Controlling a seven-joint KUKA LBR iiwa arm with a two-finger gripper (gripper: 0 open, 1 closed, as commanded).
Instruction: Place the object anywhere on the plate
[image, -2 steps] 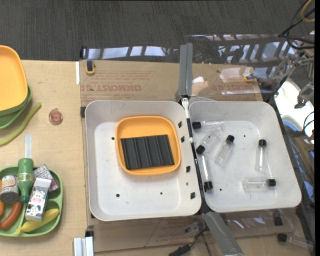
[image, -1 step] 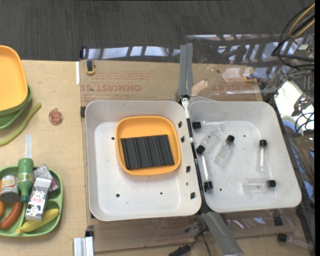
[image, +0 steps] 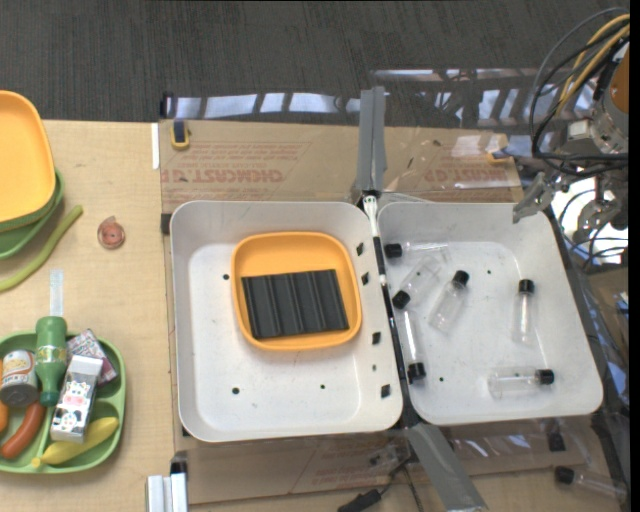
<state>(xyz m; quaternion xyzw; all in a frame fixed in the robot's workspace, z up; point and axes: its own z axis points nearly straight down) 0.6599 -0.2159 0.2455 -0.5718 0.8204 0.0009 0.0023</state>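
Observation:
An orange plate (image: 294, 244) lies in the left white bin (image: 200, 400), towards its far side. A dark grey ribbed rectangular object (image: 295, 303) rests flat on the plate, covering most of its middle. My gripper (image: 548, 190) hangs at the upper right, over the far right corner of the right bin (image: 570, 400), well away from the plate. Cables and the wrist above it crowd that corner.
Several clear vials with black caps lie scattered in the right bin, such as one (image: 450, 298) near its middle and one (image: 520, 381) near the front. Left of the bins are stacked yellow and green plates (image: 20, 165), a pink item (image: 111, 233) and a green tray of toy food (image: 95, 440).

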